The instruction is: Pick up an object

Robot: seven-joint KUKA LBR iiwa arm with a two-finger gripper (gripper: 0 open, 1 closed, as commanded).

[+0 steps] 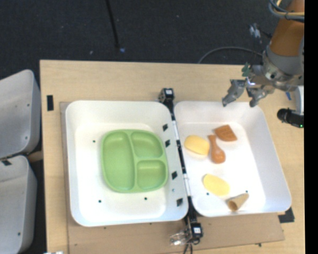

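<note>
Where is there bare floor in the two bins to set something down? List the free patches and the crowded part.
Left bin: a bare strip all round the green divided plate, widest along its left and near sides.
Right bin: bare along the far wall near the gripper, and on its right side.
Crowded: the middle, with the brown spoon, two yellow pieces and cone.

A pale wooden bench [53, 83] carried two shallow white plastic bins side by side, touching along their inner edges. The right-hand white bin [273, 157] lay just below and to the left of the gripper [243, 97], its far rim beneath the fingertips. The left-hand white bin [79, 194] sat well to the gripper's left. Small black clips [166, 94] stood where the bins met, left of the gripper.
</note>
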